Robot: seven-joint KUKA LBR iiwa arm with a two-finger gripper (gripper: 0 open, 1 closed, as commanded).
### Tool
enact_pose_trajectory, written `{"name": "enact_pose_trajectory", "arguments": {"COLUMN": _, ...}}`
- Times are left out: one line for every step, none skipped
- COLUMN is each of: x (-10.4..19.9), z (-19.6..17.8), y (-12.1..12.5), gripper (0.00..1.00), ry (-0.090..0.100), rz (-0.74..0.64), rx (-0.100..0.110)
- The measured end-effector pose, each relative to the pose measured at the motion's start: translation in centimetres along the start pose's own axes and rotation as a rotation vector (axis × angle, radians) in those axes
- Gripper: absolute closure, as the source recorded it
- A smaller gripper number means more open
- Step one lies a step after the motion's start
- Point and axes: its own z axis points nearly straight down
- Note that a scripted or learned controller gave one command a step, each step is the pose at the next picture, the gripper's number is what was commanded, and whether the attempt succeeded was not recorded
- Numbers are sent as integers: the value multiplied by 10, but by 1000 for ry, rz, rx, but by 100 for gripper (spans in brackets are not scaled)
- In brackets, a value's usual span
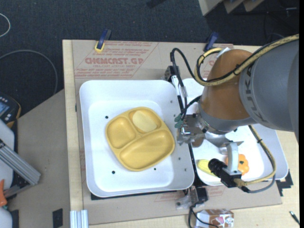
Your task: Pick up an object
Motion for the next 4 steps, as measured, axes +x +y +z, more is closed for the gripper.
{"name": "enact_pose_trajectory", "arguments": {"x": 19, "z": -132, "y": 3, "gripper": 100, "ry": 1, "rz": 3, "rx": -11}}
{"name": "enact_pose_trajectory", "arguments": {"x": 17, "z": -135, "y": 2, "gripper": 100, "ry": -3, "rz": 6, "rx": 1}}
{"name": "enact_pose_trajectory", "arguments": {"x": 18, "z": -145, "y": 2, "gripper": 100, "ry": -4, "rz": 5, "rx": -1}}
{"name": "enact_pose_trajectory", "arguments": {"x": 18, "z": -155, "y": 3, "gripper": 100, "ry": -4, "rz": 3, "rx": -2}}
